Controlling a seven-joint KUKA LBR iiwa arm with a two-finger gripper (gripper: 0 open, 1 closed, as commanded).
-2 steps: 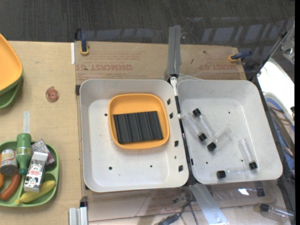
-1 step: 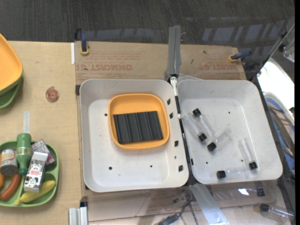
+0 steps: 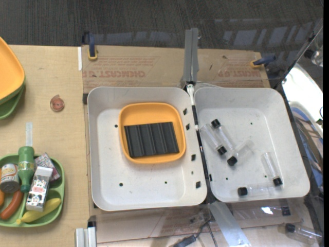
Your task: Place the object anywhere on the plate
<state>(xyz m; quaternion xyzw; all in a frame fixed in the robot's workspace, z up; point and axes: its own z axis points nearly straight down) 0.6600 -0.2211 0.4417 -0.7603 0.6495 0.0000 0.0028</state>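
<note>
Lying flat on the orange plate [image 3: 152, 113] in the left bin [image 3: 103, 189], the single dark ribbed slab [image 3: 152, 139] has its long axis running left to right across the view, slightly tilted so the right end sits a little farther from the camera. Its ribs run crosswise to that axis, near to far. The slab covers the nearer part of the plate, with orange rim visible on all sides. One plate and one slab are present.

The right bin [image 3: 288, 112] holds five clear tubes with black caps:
- One tube [image 3: 211, 130] lies near the bin's left wall, cap toward the far side.
- A second tube [image 3: 218, 143] lies just beside it, cap toward the near right.
- A third tube [image 3: 240, 152] lies at a slant, cap at its lower left end.
- A fourth tube [image 3: 270, 169] lies near the right wall, cap toward the near side.
- A fifth tube [image 3: 255, 190] lies along the near wall, long axis left to right, cap at the left.

The two bins rest side by side on a cardboard sheet [image 3: 133, 68] on the worktop [image 3: 46, 133]. Left of the bins stands a green plate [image 3: 55, 202] of toy food, with a small round pink item [image 3: 57, 103] farther back. An orange dish [image 3: 10, 73] sits at the left edge.

The state of the tool cannot be told from this view.
</note>
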